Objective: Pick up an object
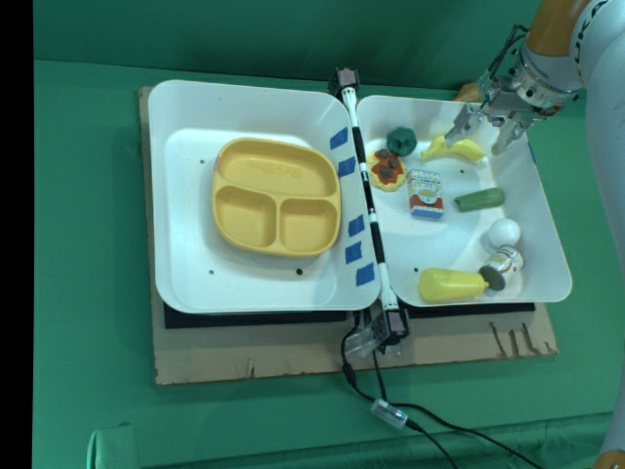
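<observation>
My gripper (485, 131) hangs over the far part of the right bin (547, 262), its two fingers spread open and nothing held between them. Just below and left of the fingertips lies a yellow banana (453, 149). Around it in this bin are a dark green lump (400, 141), a small round pizza toy (388, 169), a red, white and blue carton (426, 191), a green cucumber (479, 200), a white ball (504, 233), a small white and brown piece (500, 265) and a yellow bottle (453, 283) lying on its side.
The left bin (186, 145) holds a yellow divided tray (277, 195). A black and white bar (369, 203) with blue tape marks runs along the seam between the bins. Cables (391, 399) trail off the bench's front edge.
</observation>
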`<state>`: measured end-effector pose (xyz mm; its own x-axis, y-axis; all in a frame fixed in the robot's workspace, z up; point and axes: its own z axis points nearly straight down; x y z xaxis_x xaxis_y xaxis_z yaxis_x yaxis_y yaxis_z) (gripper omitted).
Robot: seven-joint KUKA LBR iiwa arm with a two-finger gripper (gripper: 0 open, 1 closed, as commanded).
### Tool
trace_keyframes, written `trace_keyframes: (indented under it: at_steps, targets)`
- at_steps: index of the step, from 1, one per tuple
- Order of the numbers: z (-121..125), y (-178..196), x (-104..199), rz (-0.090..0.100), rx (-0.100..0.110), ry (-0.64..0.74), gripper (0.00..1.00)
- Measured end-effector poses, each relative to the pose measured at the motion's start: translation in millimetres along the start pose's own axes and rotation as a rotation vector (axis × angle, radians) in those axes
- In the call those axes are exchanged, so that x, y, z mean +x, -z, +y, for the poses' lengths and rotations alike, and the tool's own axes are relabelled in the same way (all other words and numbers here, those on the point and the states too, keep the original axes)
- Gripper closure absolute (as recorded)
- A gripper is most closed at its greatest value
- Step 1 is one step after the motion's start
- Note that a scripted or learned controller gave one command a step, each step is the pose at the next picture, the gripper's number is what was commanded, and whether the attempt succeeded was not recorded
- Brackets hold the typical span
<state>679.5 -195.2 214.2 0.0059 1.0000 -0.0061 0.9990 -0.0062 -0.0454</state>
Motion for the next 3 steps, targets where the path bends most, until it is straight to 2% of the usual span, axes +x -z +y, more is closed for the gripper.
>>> trace_keyframes:
  at_steps: [1,2,3]
  targets:
    - [-20,-28,91,0.000,-0.061,0.002,0.00]
    - [-19,-11,87,-0.006,-0.065,0.000,1.00]
    - [-51,101,112,0.003,-0.061,0.003,1.00]
